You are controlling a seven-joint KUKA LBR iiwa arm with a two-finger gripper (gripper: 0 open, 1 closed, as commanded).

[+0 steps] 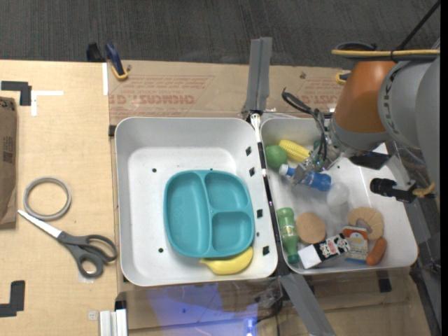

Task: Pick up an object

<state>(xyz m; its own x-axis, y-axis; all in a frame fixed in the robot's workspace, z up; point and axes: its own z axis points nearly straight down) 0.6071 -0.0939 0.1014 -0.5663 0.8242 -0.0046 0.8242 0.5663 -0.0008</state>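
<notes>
End effector (312, 165) over one blue bottle (313, 179), one corn cob (294, 150)

Even, bright overhead light falls across the bench (63, 271), leaving soft, faint shadows inside the left bin (133, 159). A bluish-white glare blooms at the bench's near edge beneath it. The arm (399, 103) looks slightly soft, perhaps motion blur.
</notes>
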